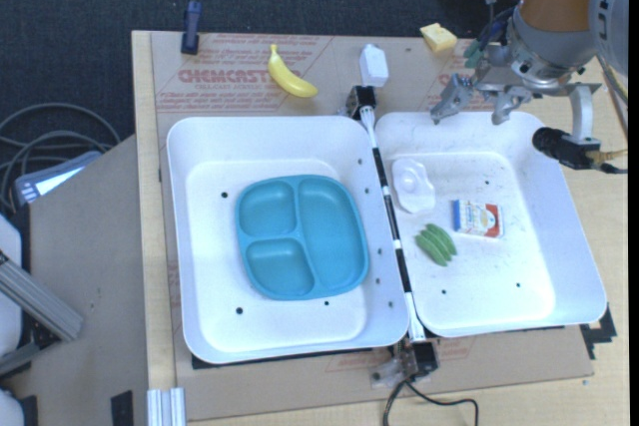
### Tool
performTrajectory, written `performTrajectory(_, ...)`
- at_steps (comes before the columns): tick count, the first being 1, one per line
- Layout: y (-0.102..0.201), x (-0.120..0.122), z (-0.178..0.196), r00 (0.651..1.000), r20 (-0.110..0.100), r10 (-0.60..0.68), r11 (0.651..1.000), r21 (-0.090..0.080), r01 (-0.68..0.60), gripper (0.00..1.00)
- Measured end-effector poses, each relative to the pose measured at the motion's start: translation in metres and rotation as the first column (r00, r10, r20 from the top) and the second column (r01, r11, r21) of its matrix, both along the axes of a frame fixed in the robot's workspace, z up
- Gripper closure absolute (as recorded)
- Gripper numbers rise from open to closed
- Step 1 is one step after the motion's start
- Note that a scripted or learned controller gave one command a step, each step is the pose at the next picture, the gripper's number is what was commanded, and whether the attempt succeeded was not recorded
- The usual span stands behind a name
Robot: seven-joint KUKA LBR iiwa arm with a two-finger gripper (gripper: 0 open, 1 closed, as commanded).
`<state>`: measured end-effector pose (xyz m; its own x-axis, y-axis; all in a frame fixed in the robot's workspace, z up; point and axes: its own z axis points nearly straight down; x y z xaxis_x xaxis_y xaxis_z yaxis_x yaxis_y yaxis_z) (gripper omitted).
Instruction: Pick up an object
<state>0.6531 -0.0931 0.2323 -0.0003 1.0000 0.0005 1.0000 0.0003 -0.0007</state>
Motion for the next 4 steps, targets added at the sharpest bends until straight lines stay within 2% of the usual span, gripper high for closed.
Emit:
performTrajectory(1,-0.002,-0.044,-0.147,1.000,0.002,-0.001,1.000,-0.001,0.001,0.00)
performTrajectory(2,-0.002,-0.124,-0.148,1.000,-0.002,-0.001,1.000,0.001,0.001,0.00)
performTrajectory(3,-0.002,-0.061,-0.130,1.000,0.002,0.000,1.000,0.000,0.000,0.00)
performTrajectory(4,-0.008,-0.110,-0.148,1.000,-0.002,-0.001,1.000,0.000,0.001,0.00)
